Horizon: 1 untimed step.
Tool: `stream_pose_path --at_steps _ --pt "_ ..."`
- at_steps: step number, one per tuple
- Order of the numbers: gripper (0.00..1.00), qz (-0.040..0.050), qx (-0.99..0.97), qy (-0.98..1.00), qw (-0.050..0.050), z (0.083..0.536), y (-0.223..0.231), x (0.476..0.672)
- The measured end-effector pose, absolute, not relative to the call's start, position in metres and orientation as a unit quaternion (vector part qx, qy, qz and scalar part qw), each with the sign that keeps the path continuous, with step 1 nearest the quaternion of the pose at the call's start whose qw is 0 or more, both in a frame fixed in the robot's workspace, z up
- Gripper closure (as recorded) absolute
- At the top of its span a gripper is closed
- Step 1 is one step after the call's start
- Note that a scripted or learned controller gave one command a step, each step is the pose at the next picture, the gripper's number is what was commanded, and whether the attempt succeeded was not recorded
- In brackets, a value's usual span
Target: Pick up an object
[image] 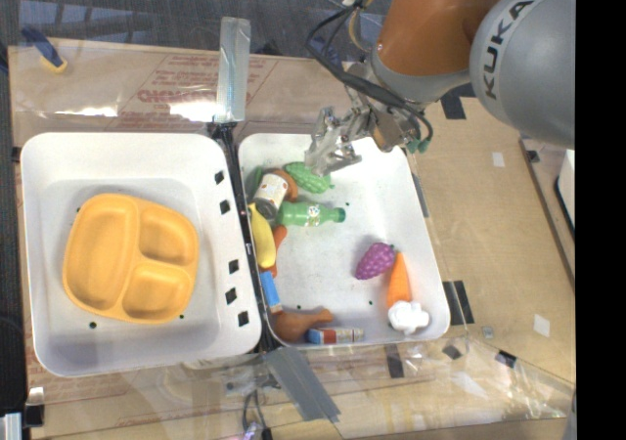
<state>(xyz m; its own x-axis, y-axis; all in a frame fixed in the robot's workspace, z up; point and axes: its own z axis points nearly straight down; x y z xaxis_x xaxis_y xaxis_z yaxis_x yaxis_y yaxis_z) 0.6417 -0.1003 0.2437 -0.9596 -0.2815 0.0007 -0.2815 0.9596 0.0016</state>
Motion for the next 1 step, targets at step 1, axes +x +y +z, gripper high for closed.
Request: stream_pose_path --at_steps 1 --pt "1.00 -0.0005 0.105 -0.994 0.000 0.2383 -0.0212 0.6389"
